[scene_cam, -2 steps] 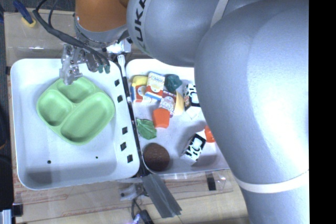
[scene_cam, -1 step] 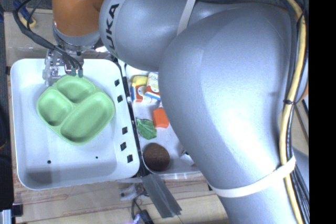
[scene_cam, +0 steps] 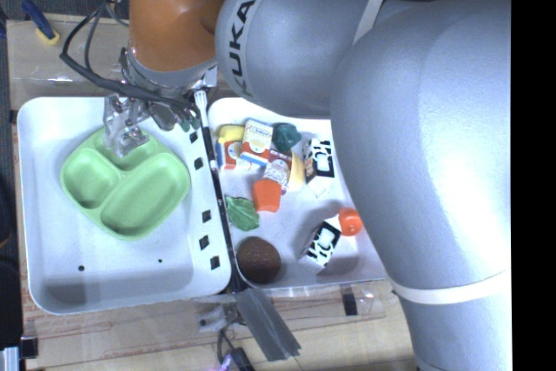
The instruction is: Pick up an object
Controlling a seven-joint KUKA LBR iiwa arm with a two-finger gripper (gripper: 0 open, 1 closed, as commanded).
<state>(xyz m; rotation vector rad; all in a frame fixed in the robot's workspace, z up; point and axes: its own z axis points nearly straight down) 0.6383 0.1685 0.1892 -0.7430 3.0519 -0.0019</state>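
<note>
My gripper (scene_cam: 124, 135) hangs over the left bin (scene_cam: 52, 274), right above the far edge of a light green divided plate (scene_cam: 130, 187). Its metal fingers point down at the plate's rim, and nothing shows between them. The right bin (scene_cam: 300, 272) holds a pile of small items: a yellow piece (scene_cam: 229, 134), a white and orange carton (scene_cam: 257, 139), a dark teal lump (scene_cam: 285, 135), an orange bottle (scene_cam: 271, 187), a green leaf (scene_cam: 242, 211), a brown ball (scene_cam: 258, 260), a small orange ball (scene_cam: 349, 222) and a black-and-white box (scene_cam: 323, 241).
The big grey arm covers the right side of the view and part of the right bin. A divider with black marks (scene_cam: 208, 204) separates the bins. A blue and yellow tool (scene_cam: 39, 20) lies on the bench at the far left.
</note>
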